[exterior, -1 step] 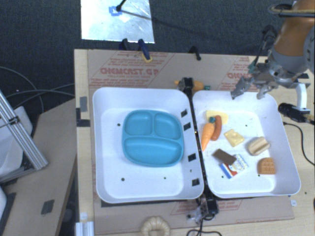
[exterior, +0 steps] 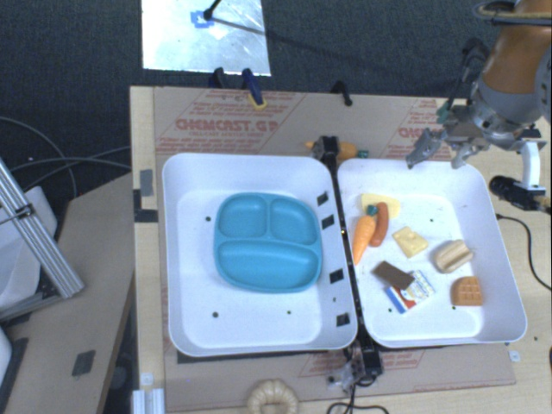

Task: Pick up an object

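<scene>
gripper point(exterior: 442, 151) at two o'clock, above the far rim of the right bin point(exterior: 496, 231) — fingers spread apart, nothing between them. in that bin: carrot point(exterior: 363, 236), sausage point(exterior: 380, 223), cheese wedge point(exterior: 410, 241), bread roll point(exterior: 452, 255), waffle point(exterior: 467, 291), chocolate bar point(exterior: 393, 274). left bin point(exterior: 185, 231) — blue divided plate point(exterior: 266, 241) at nine o'clock of the carrot.

Even, bright overhead light; glare on foil sheet point(exterior: 205, 22); soft shadows; slight overall blur, arm point(exterior: 517, 54) softest.

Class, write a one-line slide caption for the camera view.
Open gripper hovers over right bin of toy food; blue plate in left bin.
</scene>
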Controlling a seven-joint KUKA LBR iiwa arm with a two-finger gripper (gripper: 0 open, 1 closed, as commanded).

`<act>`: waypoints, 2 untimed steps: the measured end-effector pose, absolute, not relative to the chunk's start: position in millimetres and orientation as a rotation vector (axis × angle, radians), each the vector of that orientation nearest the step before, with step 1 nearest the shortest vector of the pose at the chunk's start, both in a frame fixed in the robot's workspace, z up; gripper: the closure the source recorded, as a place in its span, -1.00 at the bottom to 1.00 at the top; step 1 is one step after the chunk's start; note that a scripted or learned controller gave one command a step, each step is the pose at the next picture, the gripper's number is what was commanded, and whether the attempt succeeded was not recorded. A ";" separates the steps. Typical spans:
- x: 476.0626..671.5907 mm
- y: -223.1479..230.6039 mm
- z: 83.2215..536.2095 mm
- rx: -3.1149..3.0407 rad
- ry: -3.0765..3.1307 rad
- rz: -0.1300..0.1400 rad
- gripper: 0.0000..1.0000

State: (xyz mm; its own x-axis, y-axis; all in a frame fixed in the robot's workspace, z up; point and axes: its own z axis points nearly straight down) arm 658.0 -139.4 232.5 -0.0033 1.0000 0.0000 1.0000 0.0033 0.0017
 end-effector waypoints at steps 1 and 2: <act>661.1 -149.3 180.3 2.220 2.222 -0.002 -1.00; 670.9 -147.1 125.1 2.215 2.228 -0.001 -1.00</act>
State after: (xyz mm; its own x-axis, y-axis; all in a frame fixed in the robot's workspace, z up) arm 670.9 -147.1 125.1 -0.0056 1.0000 -0.0006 1.0000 0.0056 -0.0006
